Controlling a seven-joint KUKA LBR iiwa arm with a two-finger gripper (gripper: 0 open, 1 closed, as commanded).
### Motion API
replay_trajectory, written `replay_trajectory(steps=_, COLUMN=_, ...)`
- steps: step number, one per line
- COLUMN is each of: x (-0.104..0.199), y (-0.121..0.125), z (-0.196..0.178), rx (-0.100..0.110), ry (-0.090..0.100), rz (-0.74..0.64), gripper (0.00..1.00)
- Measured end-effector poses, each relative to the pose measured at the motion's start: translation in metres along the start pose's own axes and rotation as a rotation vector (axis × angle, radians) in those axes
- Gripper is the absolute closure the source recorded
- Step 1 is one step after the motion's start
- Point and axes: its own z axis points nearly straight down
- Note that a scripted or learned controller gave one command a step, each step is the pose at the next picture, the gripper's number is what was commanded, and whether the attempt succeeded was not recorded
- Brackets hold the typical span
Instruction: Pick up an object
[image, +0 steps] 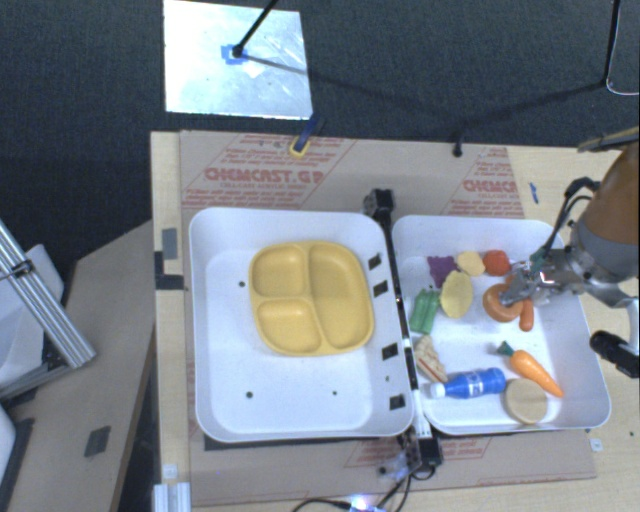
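Note:
The right bin (590, 385) holds toy food: a purple piece (440, 268), a small yellow piece (470, 263), a red-orange tomato (497, 263), a pale yellow potato-like piece (457, 294), a green piece (424, 310), an orange ring-shaped piece (496, 303), a carrot (533, 370), a blue bottle (472, 384), a tan disc (526, 401) and a beige piece (430, 357). My gripper (520, 287) hangs low over the orange ring-shaped piece at the bin's upper right. A small orange stick (527, 317) lies just below it.
The left bin (215, 300) bears a yellow divided plate (310, 298). A black divider (392, 300) runs between the bins. The arm (610, 225) enters from the right over the right bin's far corner. Cardboard (330, 165) lies under both bins.

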Motion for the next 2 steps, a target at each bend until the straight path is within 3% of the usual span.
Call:
replay_trajectory(steps=1, x=0.0, y=0.002, z=-0.054, rx=-0.001, ry=0.0, rz=-0.001, gripper=1.0)
replay_trajectory(steps=2, x=0.056, y=0.01, z=-0.066, rx=0.002, ry=0.003, rz=-0.005, gripper=1.0)
